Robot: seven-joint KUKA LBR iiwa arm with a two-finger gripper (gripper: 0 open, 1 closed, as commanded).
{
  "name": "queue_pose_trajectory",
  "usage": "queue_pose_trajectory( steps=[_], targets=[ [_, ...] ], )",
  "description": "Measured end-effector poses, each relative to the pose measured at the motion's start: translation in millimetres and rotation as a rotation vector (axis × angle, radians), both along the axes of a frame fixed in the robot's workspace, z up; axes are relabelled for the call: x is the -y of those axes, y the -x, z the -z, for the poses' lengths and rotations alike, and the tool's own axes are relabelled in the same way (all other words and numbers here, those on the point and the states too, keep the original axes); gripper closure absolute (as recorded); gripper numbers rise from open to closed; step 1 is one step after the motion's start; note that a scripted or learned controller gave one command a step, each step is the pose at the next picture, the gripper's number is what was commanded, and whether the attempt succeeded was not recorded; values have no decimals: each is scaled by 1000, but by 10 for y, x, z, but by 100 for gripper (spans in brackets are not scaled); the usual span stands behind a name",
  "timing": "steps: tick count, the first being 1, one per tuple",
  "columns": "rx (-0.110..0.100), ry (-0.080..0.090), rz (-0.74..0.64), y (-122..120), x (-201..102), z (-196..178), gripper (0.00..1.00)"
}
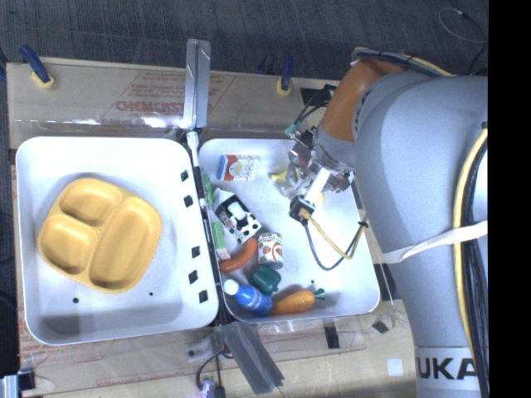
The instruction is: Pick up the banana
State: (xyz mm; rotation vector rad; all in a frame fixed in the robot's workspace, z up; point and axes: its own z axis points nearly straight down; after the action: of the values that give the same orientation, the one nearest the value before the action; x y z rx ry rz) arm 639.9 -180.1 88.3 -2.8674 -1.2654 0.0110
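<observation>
Camera view: nearest, along the right bin's (pixel 365 301) front edge, a carrot (pixel 294 301), a blue bottle (pixel 247 298) and a green object (pixel 266 279) are seen. Farther in, a sausage (pixel 238 255) and a small can (pixel 270 248) are found. The jaws (pixel 300 191) are lowered over the far part, their state undeterminable. The banana (pixel 280 175) is partly seen just beside them. A yellow tray (pixel 99 232) sits in the left bin (pixel 33 305).
</observation>
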Motion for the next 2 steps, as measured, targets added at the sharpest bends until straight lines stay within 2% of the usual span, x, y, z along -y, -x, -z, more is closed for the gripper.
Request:
queue_pose_trajectory(
  steps=[1, 2],
  targets=[
    [0, 0, 0, -1, -2, 0, 0],
    [-7, -3, -7, 5, -14, -67, 100]
  ],
)
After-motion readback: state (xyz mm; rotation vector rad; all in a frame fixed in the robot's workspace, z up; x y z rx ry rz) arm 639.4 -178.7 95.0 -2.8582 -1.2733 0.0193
